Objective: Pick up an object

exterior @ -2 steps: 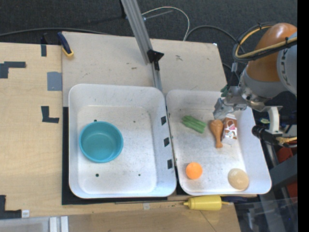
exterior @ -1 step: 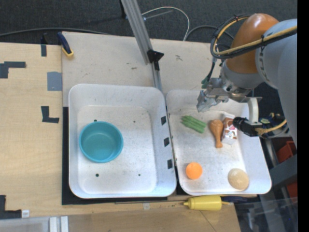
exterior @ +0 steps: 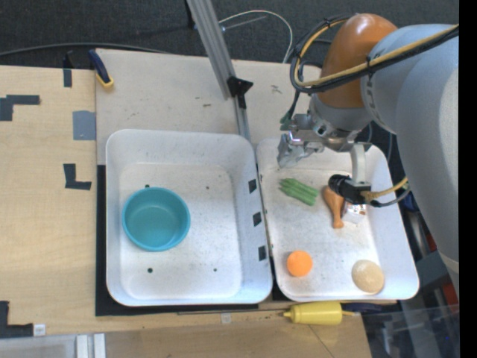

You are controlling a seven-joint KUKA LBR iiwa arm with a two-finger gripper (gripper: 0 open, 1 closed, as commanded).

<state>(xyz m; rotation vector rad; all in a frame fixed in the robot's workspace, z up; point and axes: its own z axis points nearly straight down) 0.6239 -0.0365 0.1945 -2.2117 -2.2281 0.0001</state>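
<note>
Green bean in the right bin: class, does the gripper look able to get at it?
Probably yes. The green bean lies apart from the carrot, with nothing covering it, just below the gripper.

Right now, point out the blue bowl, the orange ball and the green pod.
blue bowl [exterior: 156,218]: camera view, on its inner floor, in the left bin.
orange ball [exterior: 299,263]: camera view, middle of the ball, right bin.
green pod [exterior: 299,191]: camera view, mid-length of the pod, right bin.

Bowl [exterior: 156,218] in left bin [exterior: 119,151], ball [exterior: 299,263], carrot [exterior: 335,204], perhaps pods [exterior: 299,191] in right bin [exterior: 399,263]
</note>
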